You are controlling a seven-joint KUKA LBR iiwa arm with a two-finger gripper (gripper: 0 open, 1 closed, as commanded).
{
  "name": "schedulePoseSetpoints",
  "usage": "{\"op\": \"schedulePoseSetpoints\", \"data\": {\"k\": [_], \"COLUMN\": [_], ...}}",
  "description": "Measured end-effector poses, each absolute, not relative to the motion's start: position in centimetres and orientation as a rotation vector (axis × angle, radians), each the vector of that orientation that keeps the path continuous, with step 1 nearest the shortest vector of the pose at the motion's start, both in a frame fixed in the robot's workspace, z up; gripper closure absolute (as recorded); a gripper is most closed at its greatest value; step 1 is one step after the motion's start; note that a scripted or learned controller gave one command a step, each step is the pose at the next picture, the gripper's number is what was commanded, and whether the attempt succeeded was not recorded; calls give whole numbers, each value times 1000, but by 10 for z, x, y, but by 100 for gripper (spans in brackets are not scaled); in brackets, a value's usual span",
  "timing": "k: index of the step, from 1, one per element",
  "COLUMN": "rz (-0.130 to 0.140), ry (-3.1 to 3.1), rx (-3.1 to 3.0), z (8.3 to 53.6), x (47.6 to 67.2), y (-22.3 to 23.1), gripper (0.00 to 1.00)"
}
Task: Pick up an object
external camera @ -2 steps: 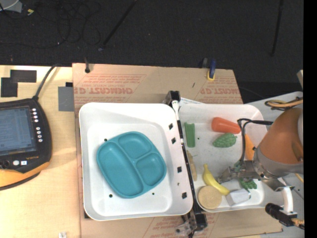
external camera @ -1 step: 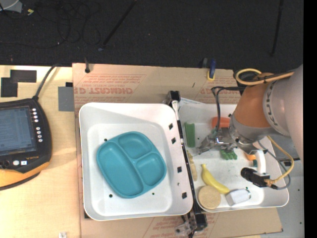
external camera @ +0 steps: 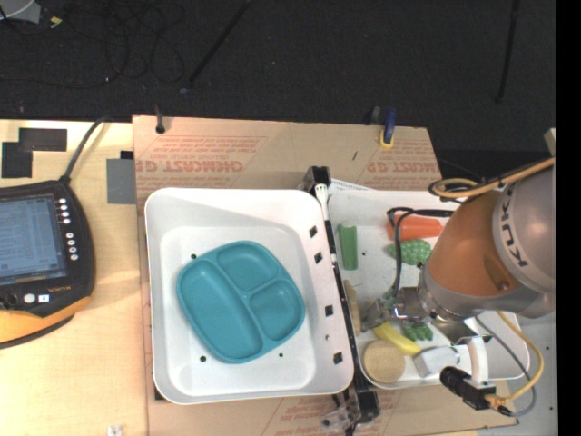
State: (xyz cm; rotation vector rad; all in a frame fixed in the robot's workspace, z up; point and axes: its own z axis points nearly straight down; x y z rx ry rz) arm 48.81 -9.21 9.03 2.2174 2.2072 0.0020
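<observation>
- Cardboard (external camera: 272, 148) covers the bench under two white bins set side by side, with dark floor and cables beyond, and a handheld control screen (external camera: 36, 248) lying well off to the left.
- Left bin (external camera: 168, 216): it holds a teal divided plate (external camera: 241, 300), flat and roughly central, with nothing on it.
- Right bin (external camera: 363, 203): several small things lie here. A green stick (external camera: 347, 246) rests near the wall shared with the left bin. An orange carrot-like piece (external camera: 419, 227) and a green knobbly piece (external camera: 413, 251) sit toward the far side. A yellow piece (external camera: 398, 337) and a round tan disc (external camera: 384, 362) lie near the front edge, just beside each other.
- Arm (external camera: 486, 243): its orange band and grey wrist hang over the right bin and hide much of it. The gripper (external camera: 399, 309) is down low among the objects, just above the yellow piece.
- Fingers: the wrist covers them, so I cannot tell whether they are spread or closed, or whether anything sits between them.
- Progress, as a judgement: the reach into the bin looks done, but no object is seen lifted. Closing on something and raising it clear seem left to do.
</observation>
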Motion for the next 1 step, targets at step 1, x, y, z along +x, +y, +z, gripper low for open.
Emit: {"op": "schedulePoseSetpoints", "data": {"k": [1], "rz": [0], "ry": [2205], "rx": [2225], "z": [99], "x": [490], "y": [-95], "gripper": [100]}}
